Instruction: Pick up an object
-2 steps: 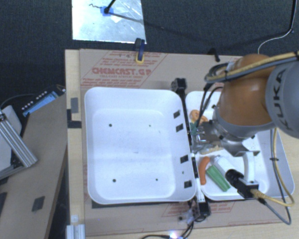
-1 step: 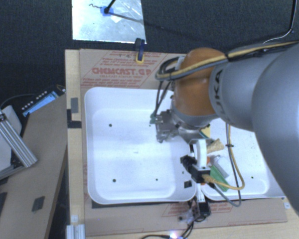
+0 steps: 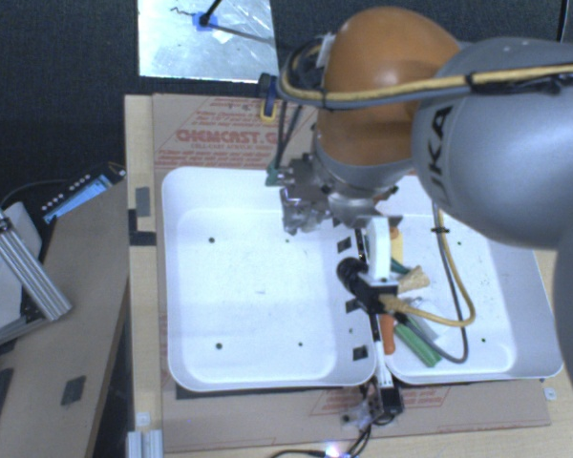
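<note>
Two white bins sit mid-frame on the desk: left bin, right bin with one green marker. Gripper between them.

**Dark backdrop, cardboard-covered surface**

The upper part of the view is taken up by a dark, finely textured wall or curtain. A shiny, silvery square sheet is seen against it, with a small blue mark near its top and a thin dark line running up from that mark. Below, the surface is shown in a pale tan tone, and a brown cardboard sheet printed with red lettering is laid flat on it. At the left edge a ribbed metal rail is set at a slant, and a small dark device with a blue strip lies just above it. Even, soft light is cast over everything.
</note>
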Robot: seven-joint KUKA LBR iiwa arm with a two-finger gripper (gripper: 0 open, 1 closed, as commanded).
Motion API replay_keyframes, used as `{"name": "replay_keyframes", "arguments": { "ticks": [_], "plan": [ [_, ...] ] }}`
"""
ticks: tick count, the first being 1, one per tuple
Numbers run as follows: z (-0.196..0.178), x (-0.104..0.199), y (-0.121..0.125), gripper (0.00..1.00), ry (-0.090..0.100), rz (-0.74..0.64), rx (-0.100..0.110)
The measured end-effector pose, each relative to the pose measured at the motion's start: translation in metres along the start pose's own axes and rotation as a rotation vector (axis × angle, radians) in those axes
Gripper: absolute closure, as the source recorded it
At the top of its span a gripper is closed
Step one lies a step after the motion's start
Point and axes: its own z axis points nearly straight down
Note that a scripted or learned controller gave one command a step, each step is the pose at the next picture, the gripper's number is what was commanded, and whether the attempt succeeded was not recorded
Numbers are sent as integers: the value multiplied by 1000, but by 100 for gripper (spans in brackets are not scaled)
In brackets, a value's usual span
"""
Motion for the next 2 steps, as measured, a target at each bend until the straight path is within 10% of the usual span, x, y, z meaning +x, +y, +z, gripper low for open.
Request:
{"name": "replay_keyframes", "arguments": {
  "ticks": [1,2],
  "plan": [
    [-200,-6,-27,100,1,4,-7],
    [-232,26,-43,100,-3,2,8]
  ]
}}
